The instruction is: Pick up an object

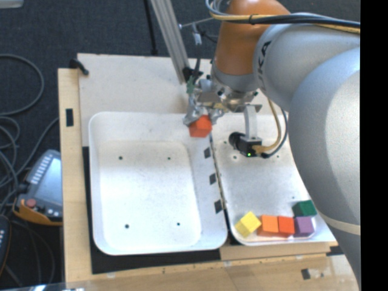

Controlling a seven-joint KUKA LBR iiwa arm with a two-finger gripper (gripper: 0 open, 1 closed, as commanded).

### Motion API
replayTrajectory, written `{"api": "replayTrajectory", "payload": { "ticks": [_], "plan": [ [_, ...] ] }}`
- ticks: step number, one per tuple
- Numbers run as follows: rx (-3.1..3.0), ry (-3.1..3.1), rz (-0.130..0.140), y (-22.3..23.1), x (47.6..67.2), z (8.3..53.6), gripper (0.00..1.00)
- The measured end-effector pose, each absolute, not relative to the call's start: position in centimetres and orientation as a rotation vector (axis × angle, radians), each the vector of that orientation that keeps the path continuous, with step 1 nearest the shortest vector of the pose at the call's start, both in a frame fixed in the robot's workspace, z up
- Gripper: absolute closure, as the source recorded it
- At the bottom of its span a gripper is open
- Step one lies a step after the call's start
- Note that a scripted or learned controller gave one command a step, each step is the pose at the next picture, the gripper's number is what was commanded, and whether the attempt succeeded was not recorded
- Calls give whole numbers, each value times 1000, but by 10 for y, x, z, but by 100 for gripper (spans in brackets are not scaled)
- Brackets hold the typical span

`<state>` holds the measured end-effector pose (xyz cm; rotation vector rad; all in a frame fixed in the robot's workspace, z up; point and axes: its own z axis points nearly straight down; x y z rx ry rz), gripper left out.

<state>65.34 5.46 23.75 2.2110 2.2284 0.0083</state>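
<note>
Partial dark letters on arm (265, 53), unreadable.

A robotics lab: a big grey arm (315, 83) reaches over a desk (73, 180) bearing two white bins (100, 132), loose cables (18, 90) and a handheld controller (45, 183) lying on dark carpet (73, 17)

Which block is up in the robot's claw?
The red-orange block, held between the gripper fingers above the bins. The other blocks lie in the right bin.
</note>
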Motion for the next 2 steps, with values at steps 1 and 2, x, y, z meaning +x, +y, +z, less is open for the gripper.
{"api": "replayTrajectory", "payload": {
  "ticks": [1,2],
  "plan": [
    [2227,2216,-7,-6,647,209,100],
    [2218,2230,-3,46,589,195,100]
  ]
}}
